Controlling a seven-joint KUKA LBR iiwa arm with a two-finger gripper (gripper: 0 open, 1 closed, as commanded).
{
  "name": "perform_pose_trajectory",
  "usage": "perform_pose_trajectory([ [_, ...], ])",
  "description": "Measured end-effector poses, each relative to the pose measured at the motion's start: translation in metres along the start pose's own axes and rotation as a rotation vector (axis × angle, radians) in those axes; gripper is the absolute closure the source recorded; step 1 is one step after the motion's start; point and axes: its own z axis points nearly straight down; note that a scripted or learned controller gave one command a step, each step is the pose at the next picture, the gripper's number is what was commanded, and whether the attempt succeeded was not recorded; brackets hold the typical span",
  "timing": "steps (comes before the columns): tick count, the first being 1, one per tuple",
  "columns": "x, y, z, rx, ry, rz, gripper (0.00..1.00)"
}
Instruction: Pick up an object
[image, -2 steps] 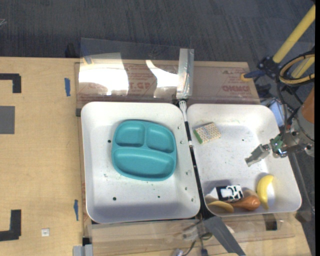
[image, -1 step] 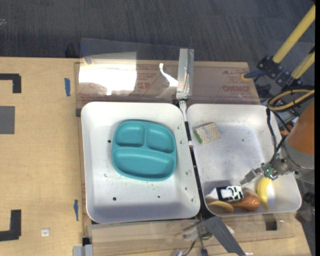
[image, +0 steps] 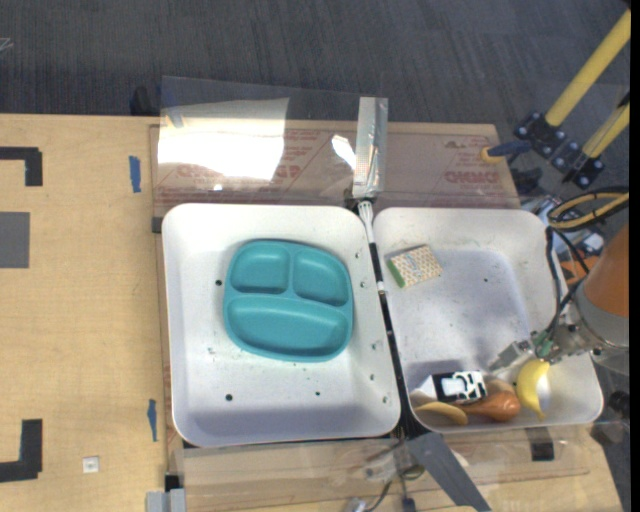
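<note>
Here the worktop (image: 70, 330) is a light wood-coloured surface with black marks and bits of blue tape, carrying two shallow white bins side by side. The left bin (image: 190, 380) holds a teal plate (image: 289, 298) with three compartments, lying flat near the bin's middle. The right bin (image: 470, 300) has a speckled floor, and its things sit mostly along the near edge. The grey arm (image: 612, 300) comes in from the right with its orange band at the frame's edge, and the gripper (image: 522, 350) hangs low over the near right part of that bin. Whether the jaws are spread or closed I cannot tell, and nothing can be seen between them. Just beside the gripper lies a yellow lemon-like piece (image: 534, 385), smooth and rounded. To its left, touching or nearly so, lies an orange carrot-shaped piece (image: 493, 405), then a tan oval piece (image: 441, 412), with a small black-and-white object (image: 458, 385) just behind them. A small patterned green-and-white packet (image: 414, 265) lies apart, near the bin's far left corner.
</note>
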Motion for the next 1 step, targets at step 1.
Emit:
perform_pose_trajectory([
  [1,-0.0282,0.0432,-0.0653,-0.003,-0.006,-0.340,0.00],
])
